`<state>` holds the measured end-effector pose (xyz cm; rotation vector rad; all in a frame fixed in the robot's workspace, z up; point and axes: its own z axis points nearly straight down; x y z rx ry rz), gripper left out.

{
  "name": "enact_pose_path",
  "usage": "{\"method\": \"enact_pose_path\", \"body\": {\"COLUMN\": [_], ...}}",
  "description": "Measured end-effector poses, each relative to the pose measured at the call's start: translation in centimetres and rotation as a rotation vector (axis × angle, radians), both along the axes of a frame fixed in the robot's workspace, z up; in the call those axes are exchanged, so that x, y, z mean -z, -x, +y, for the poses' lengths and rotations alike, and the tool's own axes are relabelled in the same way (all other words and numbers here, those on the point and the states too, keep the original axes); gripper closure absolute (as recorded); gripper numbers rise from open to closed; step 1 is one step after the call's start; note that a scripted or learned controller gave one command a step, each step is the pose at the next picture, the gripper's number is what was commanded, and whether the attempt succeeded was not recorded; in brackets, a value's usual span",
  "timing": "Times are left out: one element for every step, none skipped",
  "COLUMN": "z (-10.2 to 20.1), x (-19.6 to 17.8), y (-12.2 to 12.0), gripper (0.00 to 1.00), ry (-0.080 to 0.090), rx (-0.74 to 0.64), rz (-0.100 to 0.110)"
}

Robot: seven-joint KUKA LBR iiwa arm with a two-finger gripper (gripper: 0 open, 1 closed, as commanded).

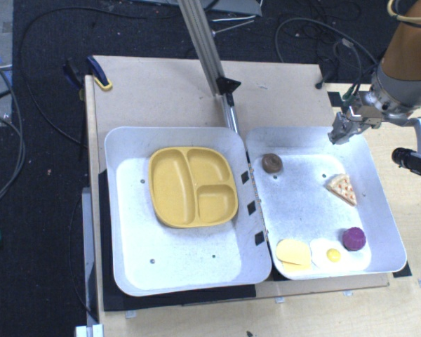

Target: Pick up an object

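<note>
The right bin [295,184] holds a round brown piece [271,163] near its far left corner, a pizza slice [342,188] at the right, a purple ball [353,239], a fried egg [329,253] and a pale yellow slab [293,252] along the front. My gripper [341,132] hangs over the far right corner of this bin, above and beyond the pizza slice, with nothing seen between its fingers.
A yellow divided tray [194,186] lies in the left bin [133,258]. A slanted metal pole [203,37] rises from the gap between the bins at the back. Cables run over the dark floor around the bench.
</note>
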<state>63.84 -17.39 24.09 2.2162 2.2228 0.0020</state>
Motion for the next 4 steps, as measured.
{"method": "enact_pose_path", "body": {"z": [4.9,10.0,15.2,19.2], "x": [0.8,0.2,-0.6,0.3], "y": [3.0,4.1,6.5,9.3], "gripper": [1.0,1.0,1.0,1.0], "ry": [-0.002,-0.003,-0.003,-0.002], "rx": [-0.002,-0.004,-0.005,-0.003], "rz": [0.006,0.003,0.005,0.007]}}
